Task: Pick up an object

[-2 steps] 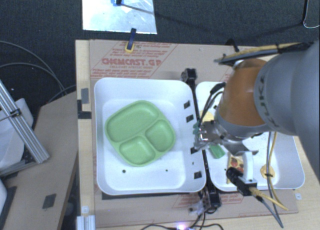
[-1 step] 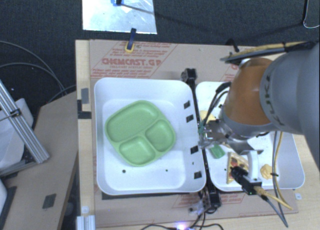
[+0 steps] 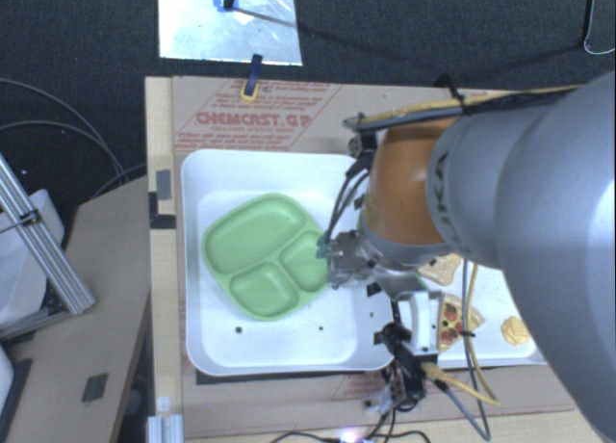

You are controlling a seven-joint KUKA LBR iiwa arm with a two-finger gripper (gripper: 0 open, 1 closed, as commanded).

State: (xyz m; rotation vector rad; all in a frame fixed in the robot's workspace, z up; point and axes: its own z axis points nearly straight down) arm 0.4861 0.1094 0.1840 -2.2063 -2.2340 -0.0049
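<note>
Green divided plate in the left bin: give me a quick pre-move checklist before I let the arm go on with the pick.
1. Target in view: green divided plate lies in the left bin: ok.
2. Plate flat, compartments up: ok.
3. Arm over the plate: wrist sits by the plate's right edge, not its middle: not ok.
4. Gripper state: hidden by the wrist: cannot tell.
5. Contact with the plate: cannot tell.
6. Cables hang beside the wrist near the plate; snagging: cannot tell.
</note>
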